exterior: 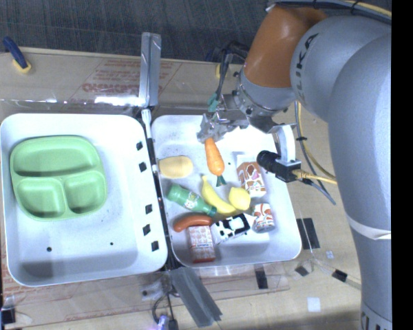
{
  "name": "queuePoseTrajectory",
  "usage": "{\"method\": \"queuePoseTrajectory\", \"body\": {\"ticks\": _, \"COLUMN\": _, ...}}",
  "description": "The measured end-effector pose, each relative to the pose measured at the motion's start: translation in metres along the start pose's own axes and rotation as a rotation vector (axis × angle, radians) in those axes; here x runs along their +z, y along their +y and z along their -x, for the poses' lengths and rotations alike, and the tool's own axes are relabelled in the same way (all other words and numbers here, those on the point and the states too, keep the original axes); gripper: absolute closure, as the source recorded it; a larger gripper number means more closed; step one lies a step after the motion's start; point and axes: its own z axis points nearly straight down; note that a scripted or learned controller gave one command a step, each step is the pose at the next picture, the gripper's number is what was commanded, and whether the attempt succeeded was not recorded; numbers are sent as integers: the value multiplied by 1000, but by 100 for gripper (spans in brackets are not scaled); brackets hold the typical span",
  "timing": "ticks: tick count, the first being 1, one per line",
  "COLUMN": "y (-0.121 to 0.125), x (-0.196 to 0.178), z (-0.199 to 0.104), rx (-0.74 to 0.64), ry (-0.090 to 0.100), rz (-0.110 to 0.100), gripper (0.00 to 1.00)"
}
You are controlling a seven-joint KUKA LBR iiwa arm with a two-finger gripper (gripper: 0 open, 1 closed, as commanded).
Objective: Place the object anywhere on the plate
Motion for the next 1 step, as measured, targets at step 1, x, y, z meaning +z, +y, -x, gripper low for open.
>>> {"method": "queuePoseTrajectory", "body": {"ticks": 1, "y": -3, "x": 2, "z": 12, "rx": 65, "ry": -1, "rz": 0, "gripper": 100}}
